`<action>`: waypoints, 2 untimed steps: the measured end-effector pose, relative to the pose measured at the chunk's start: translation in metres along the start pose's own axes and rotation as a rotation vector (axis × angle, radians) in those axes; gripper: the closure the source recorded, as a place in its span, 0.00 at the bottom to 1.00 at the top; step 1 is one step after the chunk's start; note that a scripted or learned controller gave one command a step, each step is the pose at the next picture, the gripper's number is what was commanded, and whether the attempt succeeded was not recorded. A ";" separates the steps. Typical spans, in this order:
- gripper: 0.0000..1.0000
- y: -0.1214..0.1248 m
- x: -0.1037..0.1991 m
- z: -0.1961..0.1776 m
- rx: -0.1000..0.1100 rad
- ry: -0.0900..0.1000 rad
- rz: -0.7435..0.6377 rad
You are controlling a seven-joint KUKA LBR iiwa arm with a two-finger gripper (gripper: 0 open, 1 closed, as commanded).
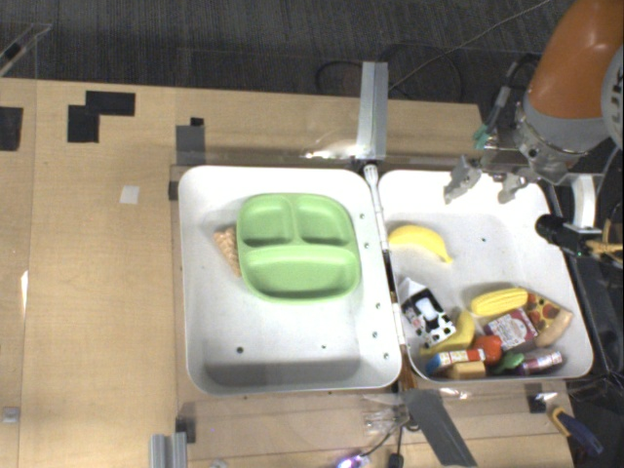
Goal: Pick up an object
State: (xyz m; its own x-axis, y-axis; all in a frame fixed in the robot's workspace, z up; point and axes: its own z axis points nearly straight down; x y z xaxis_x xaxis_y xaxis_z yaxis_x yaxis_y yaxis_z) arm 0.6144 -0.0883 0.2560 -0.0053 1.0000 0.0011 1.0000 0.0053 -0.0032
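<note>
Nothing is lifted yet: our gripper (pixel 485 184) hangs with fingers spread, empty, above the right bin (pixel 507 252), banana (pixel 420 241) untouched.

Left white bin (pixel 205 291) — green divided tray (pixel 295 245) lying flat, overlapping a tan item (pixel 226 250), possibly a waffle, at its left edge.
</note>
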 end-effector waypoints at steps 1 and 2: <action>0.00 -0.015 0.004 0.127 -0.002 0.000 -0.041; 0.00 -0.042 0.038 0.074 -0.004 0.000 -0.099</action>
State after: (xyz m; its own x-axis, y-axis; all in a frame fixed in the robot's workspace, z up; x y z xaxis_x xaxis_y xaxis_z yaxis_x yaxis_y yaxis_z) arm 0.5721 -0.0503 0.1826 -0.1042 0.9946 0.0009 0.9946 0.1042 0.0012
